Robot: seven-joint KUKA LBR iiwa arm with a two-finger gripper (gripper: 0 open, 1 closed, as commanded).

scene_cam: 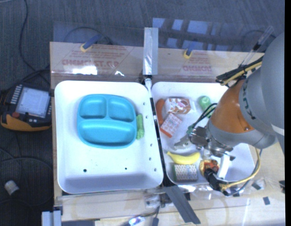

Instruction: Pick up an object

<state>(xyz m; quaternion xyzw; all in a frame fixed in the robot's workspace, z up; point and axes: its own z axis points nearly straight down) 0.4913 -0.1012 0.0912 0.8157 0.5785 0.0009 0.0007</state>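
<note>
Lying just beside the gripper (191,142), a banana (183,158)

The bench (89,60) bears 2 shallow white bins side by side (inner rims touching): the left bin (108,171) and the right bin (192,84), both lying flat.

**Setting:** robotics laboratory, test cell.

**Evidence, noted from beside the bench:**
- One industrial robot arm (237,109), grey with an orange band, reaching over the bench.
- Two shallow white bins set side by side, the left bin (60,140) and the right bin (251,166).
- A handheld control pendant (27,108) with a screen, lying on the floor (orange-edged casing).
- Loose black cables (25,13) trailing across the grey carpet (112,4).
- Clear plastic panels (192,36) behind the bins.
</note>
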